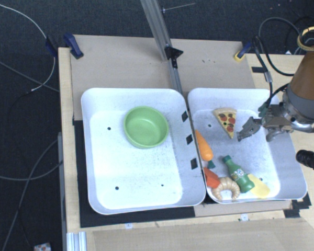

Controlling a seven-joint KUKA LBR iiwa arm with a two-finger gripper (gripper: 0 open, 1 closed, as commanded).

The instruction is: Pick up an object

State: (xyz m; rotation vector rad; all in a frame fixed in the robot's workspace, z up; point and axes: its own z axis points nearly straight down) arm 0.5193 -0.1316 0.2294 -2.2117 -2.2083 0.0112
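Note:
The right bin (282, 156) holds several toy foods. A pizza slice (226, 119) lies near its back, and an orange carrot (203, 145) rests along its left wall. A green bottle (237, 174), a croissant (227, 188), a red piece (212, 178) and a yellow piece (259, 187) crowd the front edge. My gripper (260, 133) hangs over the bin's right middle, just right of the pizza slice. It is open, its two dark fingers spread apart with nothing between them.
A green bowl (146, 126) sits in the back half of the left bin (104, 161). A metal pole (157, 20) slants down to the gap between the bins. Cables run at the right behind the arm.

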